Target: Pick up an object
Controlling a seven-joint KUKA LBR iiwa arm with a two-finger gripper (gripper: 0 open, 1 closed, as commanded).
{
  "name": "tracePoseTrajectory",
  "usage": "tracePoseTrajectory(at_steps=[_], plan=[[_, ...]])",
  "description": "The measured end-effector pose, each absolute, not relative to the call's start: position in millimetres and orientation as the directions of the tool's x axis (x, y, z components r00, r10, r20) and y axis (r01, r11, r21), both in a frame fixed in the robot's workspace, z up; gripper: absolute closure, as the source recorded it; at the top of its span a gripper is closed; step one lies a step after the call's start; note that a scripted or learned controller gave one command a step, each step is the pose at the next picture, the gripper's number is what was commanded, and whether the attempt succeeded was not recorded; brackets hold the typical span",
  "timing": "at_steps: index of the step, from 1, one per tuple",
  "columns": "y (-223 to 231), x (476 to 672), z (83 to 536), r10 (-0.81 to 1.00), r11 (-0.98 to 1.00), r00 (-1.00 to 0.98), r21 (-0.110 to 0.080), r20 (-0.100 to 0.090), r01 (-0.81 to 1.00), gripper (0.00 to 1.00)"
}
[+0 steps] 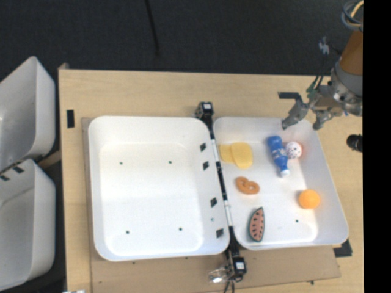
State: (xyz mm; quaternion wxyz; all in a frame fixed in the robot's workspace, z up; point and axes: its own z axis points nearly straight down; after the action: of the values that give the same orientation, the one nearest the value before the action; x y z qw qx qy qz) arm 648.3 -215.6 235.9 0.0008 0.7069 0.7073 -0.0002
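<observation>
Two shallow white bins sit side by side on the worktop (73,182), and I take them first as the largest items on my screen. From my console the left bin (153,188) shows bare white floor, while the right bin (324,224) carries every candidate for the pick. Next in size is the arm (351,60), reaching in from the right with its orange band visible above the wrist. Its claw (302,118) hangs over the far rim of the right bin with its two fingers spread apart and nothing between them; I record it as released and unladen. Among the objects, the yellow sponge-like piece (237,154) lies near the divider between the bins, the blue bottle (277,154) lies on its side just below the claw, and the watermelon slice (256,224) rests toward the near edge. Smaller again are the pretzel (247,186) at mid-floor, the orange ball (309,199) toward the right wall, and the white dotted ball (294,150), which sits touching or just beside the bottle; I cannot tell which. My assessment of progress: no pick has been made, as every object rests on the bin floor. The claw is positioned above the bottle and dotted ball but not yet lowered to them. Descent, closure on one item and lift all remain outstanding.
</observation>
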Motion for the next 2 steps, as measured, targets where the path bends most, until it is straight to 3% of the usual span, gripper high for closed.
tracePoseTrajectory(at_steps=[1, 2], plan=[[-229.5, 613.4, 92.4, 1.0, -0.002, 0.002, -0.011, 0.001, 1.0, 0.0], [-170.3, 626.2, 101.2, 1.0, 0.006, -0.006, 0.001, 0.001, 1.0, 0.0]])
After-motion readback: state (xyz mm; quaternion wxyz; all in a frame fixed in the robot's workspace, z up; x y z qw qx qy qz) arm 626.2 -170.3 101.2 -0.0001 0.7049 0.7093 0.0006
